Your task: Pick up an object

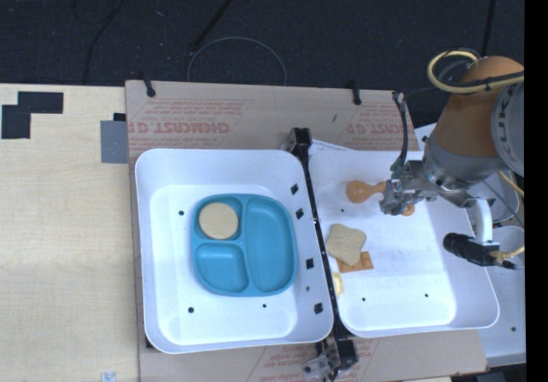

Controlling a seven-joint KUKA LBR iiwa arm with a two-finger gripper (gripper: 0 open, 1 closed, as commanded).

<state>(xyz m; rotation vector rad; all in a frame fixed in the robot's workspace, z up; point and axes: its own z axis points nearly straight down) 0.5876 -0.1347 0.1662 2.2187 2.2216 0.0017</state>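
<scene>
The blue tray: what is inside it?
A round tan disc lies in the upper-left compartment of the blue tray. Nothing else shows inside; whatever is under the disc is hidden.

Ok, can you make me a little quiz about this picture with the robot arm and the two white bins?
1. True or false: the blue divided plastic tray lies in the left white bin.
2. What sits in the tray's upper-left compartment?
A. a round tan cookie
B. a red apple
C. a green cup
3. Fill in: the toy slice of toast lies in the ____ white bin.

Key:
1. True.
2. A, the round tan cookie.
3. Right: the toast is in the right white bin, lower-left of the two-finger gripper.
</scene>
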